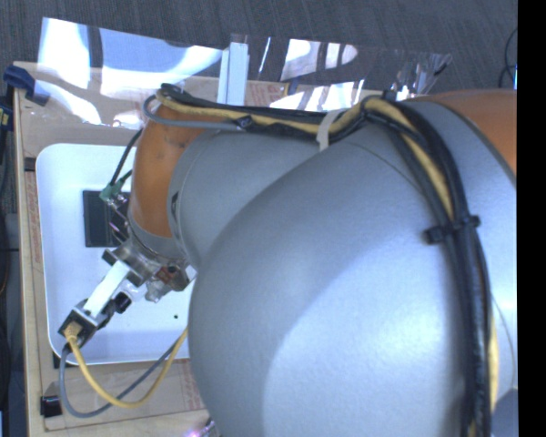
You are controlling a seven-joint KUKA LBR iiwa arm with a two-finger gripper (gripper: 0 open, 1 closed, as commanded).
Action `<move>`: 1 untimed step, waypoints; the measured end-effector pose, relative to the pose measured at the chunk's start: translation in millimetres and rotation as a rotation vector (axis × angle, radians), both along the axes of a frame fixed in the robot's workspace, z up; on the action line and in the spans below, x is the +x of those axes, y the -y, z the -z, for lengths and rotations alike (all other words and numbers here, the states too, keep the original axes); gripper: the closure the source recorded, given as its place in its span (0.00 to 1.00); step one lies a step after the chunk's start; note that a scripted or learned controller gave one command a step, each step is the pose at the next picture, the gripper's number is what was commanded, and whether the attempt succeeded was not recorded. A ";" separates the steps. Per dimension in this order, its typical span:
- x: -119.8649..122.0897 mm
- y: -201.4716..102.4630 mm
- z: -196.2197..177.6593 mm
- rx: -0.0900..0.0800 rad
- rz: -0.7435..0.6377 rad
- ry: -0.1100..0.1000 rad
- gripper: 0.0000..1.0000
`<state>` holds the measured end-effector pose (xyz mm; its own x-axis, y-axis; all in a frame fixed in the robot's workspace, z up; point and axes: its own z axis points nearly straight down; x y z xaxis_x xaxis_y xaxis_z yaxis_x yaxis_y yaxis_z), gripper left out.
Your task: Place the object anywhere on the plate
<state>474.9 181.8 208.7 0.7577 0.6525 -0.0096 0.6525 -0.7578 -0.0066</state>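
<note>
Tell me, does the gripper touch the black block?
Cannot tell. In the camera view the black block in the bin borders the arm's wrist end, and the arm covers any contact or gap.

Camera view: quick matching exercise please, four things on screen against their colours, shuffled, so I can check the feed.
Things:
1. arm casing
2. band above the wrist
3. bin
4. cable along the arm

Colours:
A. white
B. yellow
C. grey
D. orange

Pairs: 1-C, 2-D, 3-A, 4-B.
</note>
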 end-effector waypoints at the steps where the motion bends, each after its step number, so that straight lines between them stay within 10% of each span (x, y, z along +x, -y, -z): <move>1: 52.2 51.8 -4.9 0.002 -0.096 0.003 1.00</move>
<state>527.0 130.0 213.6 0.6914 0.7224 -0.0064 0.7224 -0.6915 -0.0056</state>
